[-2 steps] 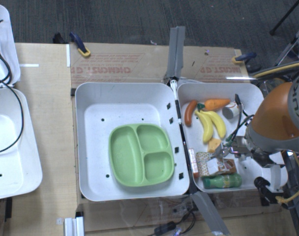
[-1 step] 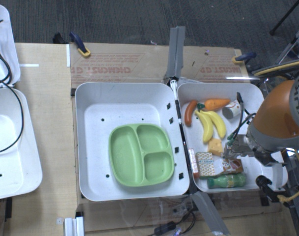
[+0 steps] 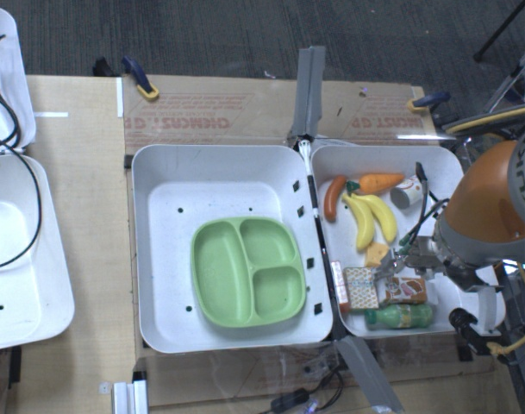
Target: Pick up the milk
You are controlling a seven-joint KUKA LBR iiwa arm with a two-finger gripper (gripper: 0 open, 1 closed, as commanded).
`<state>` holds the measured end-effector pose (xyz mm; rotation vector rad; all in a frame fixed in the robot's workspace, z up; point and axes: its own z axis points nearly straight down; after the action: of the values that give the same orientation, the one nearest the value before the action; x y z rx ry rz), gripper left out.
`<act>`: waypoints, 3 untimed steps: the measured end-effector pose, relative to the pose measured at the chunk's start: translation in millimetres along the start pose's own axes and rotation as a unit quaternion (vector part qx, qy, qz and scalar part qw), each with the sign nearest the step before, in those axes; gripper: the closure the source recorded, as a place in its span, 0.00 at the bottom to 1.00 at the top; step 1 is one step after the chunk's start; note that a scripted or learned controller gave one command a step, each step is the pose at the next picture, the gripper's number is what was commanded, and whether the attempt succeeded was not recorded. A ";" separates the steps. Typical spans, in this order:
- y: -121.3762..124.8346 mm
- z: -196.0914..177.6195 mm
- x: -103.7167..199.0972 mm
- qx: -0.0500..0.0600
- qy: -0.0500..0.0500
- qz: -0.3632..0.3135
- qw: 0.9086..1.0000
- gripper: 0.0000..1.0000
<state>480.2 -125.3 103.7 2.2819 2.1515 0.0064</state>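
The end effector hovers in the right bin, its grip state unclear. The milk lies just at its five o'clock; approach continues, then descent.

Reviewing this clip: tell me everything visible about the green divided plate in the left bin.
The pale green, three-compartment plastic plate lies flat on the floor of the left white bin, towards its front right. It has one long compartment on the left and two smaller ones on the right, rounded corners and a raised rim. Nothing lies in it. It sits slightly rotated relative to the bin walls, and apart from the bin floor nothing touches it.
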 end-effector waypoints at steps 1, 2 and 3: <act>2.8 10.0 -72.9 0.002 0.000 0.014 1.000 0.00; 4.0 10.1 -76.2 0.002 0.002 0.022 1.000 0.00; 5.0 10.1 -79.6 0.003 0.005 0.026 1.000 0.00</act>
<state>480.6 -205.0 93.7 2.3447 2.1002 0.0122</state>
